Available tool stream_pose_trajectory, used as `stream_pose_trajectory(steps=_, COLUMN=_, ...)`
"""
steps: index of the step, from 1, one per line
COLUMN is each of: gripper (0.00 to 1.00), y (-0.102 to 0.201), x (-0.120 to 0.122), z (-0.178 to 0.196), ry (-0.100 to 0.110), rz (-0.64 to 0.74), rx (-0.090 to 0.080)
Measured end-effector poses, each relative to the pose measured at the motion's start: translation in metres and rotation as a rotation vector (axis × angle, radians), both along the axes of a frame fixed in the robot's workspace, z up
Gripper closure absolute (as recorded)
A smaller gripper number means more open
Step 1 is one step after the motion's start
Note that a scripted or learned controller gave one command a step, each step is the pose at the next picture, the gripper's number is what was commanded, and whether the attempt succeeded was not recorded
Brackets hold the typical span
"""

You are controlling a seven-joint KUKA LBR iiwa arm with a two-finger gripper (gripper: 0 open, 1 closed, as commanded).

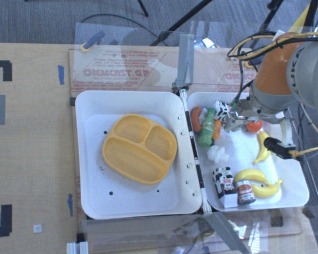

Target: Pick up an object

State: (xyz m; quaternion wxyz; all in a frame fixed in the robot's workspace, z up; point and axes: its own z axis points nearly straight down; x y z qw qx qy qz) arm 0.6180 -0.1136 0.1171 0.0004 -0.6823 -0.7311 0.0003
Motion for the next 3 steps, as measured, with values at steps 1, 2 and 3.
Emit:
stream_pose_trajectory(steps=1, gripper=1.0, y=0.012, x=0.012, z=0.021, ry=-0.006, rz=0.132, rx=-0.002)
stream_pose_trajectory(steps=2, gripper=0.0, y=0.012, x=0.012, z=0.021, ry=-0.005, rz=0.132, rx=-0.002)
stream_pose_trajectory(steps=3, gripper=0.0, y=-0.002, x=0.031, z=0.002, ry=-0.001, rz=0.149, rx=-0.01)
